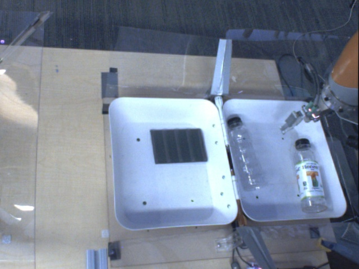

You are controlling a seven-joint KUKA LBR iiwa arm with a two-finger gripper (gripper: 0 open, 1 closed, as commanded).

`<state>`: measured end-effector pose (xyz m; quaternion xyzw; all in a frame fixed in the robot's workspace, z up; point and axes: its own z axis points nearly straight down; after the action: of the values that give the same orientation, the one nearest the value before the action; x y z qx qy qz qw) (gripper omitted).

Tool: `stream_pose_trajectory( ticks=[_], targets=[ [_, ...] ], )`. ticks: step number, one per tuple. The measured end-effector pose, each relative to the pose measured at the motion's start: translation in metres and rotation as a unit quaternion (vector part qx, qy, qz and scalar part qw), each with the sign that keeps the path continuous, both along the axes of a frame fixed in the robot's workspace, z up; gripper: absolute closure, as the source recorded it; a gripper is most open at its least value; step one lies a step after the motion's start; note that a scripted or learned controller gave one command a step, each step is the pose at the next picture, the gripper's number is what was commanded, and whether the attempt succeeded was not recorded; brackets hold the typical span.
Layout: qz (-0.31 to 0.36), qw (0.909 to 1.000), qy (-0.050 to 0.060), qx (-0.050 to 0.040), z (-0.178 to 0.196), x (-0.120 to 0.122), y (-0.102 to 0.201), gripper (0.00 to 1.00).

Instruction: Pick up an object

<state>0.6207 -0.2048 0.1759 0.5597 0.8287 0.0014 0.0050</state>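
My claw [295,118] hangs over the far right corner of the right bin [263,106], and I see its two fingers spread apart with nothing between them and nothing touching them. One finger [289,122] slants down toward the bin floor; the other is near the wrist, where the orange band of the arm [346,74] comes in from the right edge.

I judge this to be the approach step: nothing is picked yet, and the claw is above the bin, not down at a thing. The nearest candidate is the labelled bottle [309,175], lying along the right side of the right bin with its dark cap pointing toward the far edge, just beside and nearer than the claw. A second bottle, the clear bottle [243,153], lies along that bin's left wall, cap also toward the far edge, well apart from the first.

For the next move I would bring the claw toward the near edge until it is over the labelled bottle's body, turn the fingers to straddle its narrow width, then lower and close. It is round and smooth, so I expect it could roll or slip if I come down off centre.

Further out, the left bin [129,167] holds a dark ribbed pad [178,145] near its middle. Both bins sit side by side on the wooden surface [67,150].
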Motion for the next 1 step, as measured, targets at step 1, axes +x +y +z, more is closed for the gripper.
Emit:
stream_pose_trajectory(
  ticks=[1],
  targets=[
    [0.08, 0.9968, 0.002, 0.0006, -0.0162, -0.0198, 0.0002, 0.0]
  ],
)
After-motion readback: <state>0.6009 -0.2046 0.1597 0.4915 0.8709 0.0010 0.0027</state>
